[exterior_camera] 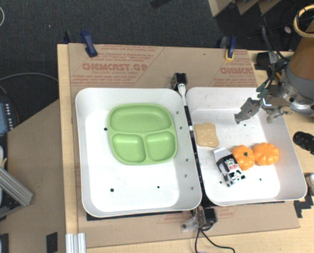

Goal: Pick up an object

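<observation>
The right bin [283, 191] holds a tan flat slice [206, 135] near its left wall. Two small orange pumpkins lie side by side, one [243, 156] left of the other [266, 153]. A black-and-white toy [229, 169] lies against the left pumpkin. My gripper [261, 111] hangs over the bin's far right part, above and behind the pumpkins. It is open, with nothing between its fingers [246, 111].
The left bin [93, 183] holds a green divided plate [142, 133]. A black divider strip [191, 141] runs between the bins. Blue and yellow clamps [89, 44] grip the cardboard base at the far edge. Cables lie on the floor at left.
</observation>
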Robot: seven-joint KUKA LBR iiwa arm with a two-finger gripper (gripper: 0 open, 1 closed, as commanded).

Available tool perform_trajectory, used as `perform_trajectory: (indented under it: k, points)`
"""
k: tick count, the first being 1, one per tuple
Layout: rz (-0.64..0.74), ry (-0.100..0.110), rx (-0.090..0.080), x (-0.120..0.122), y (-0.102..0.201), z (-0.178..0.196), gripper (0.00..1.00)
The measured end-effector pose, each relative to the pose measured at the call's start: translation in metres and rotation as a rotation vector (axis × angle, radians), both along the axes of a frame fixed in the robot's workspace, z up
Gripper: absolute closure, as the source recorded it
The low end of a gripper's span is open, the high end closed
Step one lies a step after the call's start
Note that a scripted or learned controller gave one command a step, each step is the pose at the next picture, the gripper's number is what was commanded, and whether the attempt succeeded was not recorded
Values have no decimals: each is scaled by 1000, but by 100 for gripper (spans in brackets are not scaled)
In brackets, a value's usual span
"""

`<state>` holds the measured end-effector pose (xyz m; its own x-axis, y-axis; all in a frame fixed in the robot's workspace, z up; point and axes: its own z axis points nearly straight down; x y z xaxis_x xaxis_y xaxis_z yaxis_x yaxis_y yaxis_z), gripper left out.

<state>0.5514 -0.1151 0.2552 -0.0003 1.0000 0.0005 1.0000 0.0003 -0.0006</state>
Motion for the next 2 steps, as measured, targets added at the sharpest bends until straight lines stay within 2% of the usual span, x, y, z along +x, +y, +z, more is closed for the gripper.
perform_trajectory:
  k: [1,2]
  points:
    - [-1,11,4,-69,44,-68,0]
    - [-3,-22,-11,-66,-1,-151,0]
